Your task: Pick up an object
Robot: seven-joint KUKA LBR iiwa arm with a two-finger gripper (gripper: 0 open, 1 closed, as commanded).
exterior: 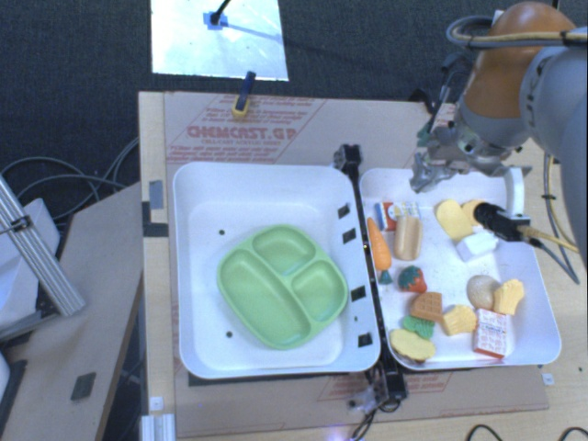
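1. Nearest the camera, along the front edge of the right bin (548, 338), a taco-shaped toy (412, 344), an orange cracker (426, 305), a yellow block (457, 320) and a red-and-white carton (492, 332) are seen lying close together.
2. Beside them, in the left bin (197, 246), a green divided plate (281, 286) is seen lying flat with nothing on it.
3. Further back in the right bin, a strawberry (411, 278), a carrot (378, 244), a tan cylinder (407, 236), a white block (477, 244) and a yellow piece (453, 218) are spread out, mostly apart from one another.
4. At the far end of that bin, the claw (428, 175) is held above the back rim, just beyond the tan cylinder; whether it is open or closed cannot be told, and no toy is seen in it.
5. Judged from this, nothing has been picked up yet: a toy has still to be chosen, reached, gripped and lifted, so the task is at an early stage.
6. Farthest away, past the table (248, 127), a pale sheet (219, 26) is seen lying on dark carpet.
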